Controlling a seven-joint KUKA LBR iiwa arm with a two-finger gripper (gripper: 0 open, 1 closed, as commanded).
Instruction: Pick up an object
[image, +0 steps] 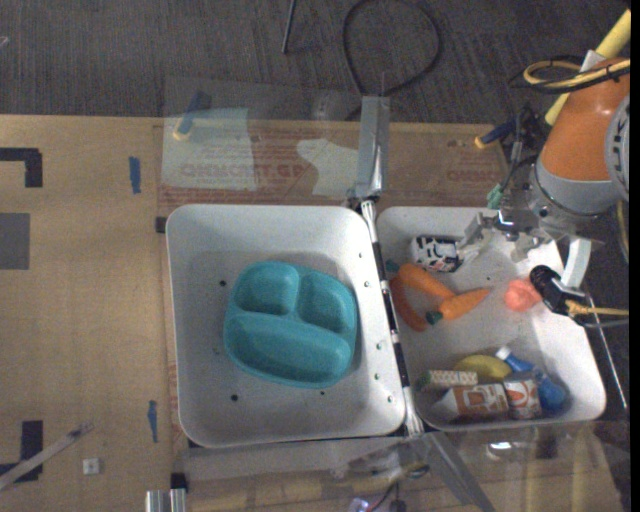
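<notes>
From my seat the bench (80, 330) carries two white bins pushed edge to edge, which keeps the sorting simple — one side to draw from, one side to drop into. The left bin (195, 400) holds a teal divided plate (291, 322) lying flat at its middle, slightly skewed to the walls. The right bin (590, 385) is the cluttered one, so I judge it to be the picking side: the arm (590, 140), grey with its orange band, hangs over that bin's far right corner. Along the near edge a printed carton (487, 399) lies on its side, touching a blue piece (551, 392) at the near right corner, with a yellow banana-shaped toy (484, 366) and a small patterned box (449, 378) just behind it. Toward the left wall two orange carrots (425, 283) cross each other, one green-tipped, and a black-and-white cow-patterned item (436, 253) sits near the far left corner. A small pink object (521, 294) rests by the right wall, just beside a dark part of the tool. The gripper (505, 222) sits low at the far edge — metal parts and cabling crowd it, and I cannot tell how wide the fingers stand or whether they touch anything. Nothing is visibly clamped; I judge the pick is not yet made.
</notes>
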